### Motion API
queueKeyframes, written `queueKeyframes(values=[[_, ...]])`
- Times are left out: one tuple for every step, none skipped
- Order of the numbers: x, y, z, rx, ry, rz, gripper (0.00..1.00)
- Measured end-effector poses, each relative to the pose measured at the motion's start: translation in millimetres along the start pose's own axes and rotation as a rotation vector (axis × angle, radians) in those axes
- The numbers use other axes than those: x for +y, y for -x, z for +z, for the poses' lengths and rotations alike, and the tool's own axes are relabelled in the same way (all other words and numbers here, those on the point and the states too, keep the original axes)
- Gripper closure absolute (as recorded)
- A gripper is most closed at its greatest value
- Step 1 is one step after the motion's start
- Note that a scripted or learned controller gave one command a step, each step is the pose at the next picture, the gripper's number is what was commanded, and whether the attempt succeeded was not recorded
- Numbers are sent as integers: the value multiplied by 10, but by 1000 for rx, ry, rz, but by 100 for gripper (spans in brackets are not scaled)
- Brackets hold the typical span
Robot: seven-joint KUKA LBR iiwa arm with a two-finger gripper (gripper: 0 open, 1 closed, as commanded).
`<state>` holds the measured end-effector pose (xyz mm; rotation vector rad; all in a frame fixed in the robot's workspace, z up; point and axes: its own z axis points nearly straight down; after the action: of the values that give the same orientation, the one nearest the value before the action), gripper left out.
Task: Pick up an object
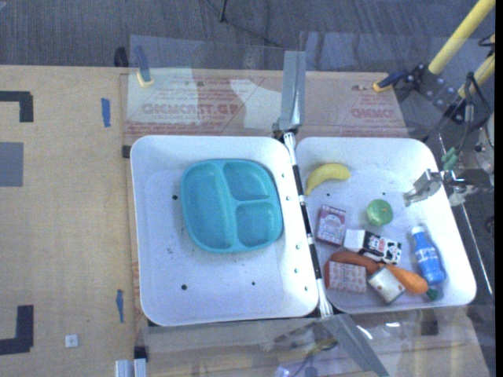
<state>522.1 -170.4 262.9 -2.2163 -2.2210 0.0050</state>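
Note:
The right bin (393, 151) holds several small objects. A yellow banana (326, 175) lies at its back left and a green ball (380, 211) near the middle. Toward the front are a pink-and-white box (331, 225), a black-and-white carton (382, 247), a blue bottle (427, 256), an orange carrot (409, 277), a pink patterned block (346, 276) and a white cup (387, 286). My gripper (422, 187) hangs over the bin's right side, right of the green ball and above the blue bottle. Nothing shows in it.
The left bin (157, 289) bears a teal divided plate (232, 204). A metal divider (292, 93) stands behind the seam between the bins. Yellow-handled equipment (460, 34) and cables sit at the back right. The tan bench (63, 210) extends to the left.

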Motion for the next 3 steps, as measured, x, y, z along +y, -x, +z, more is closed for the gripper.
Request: queueKeyframes(values=[[373,-320,971,1,0,-65,0],[727,-241,1751,-2,9,-178,0],[730,-198,1660,-7,12,-174,100]])
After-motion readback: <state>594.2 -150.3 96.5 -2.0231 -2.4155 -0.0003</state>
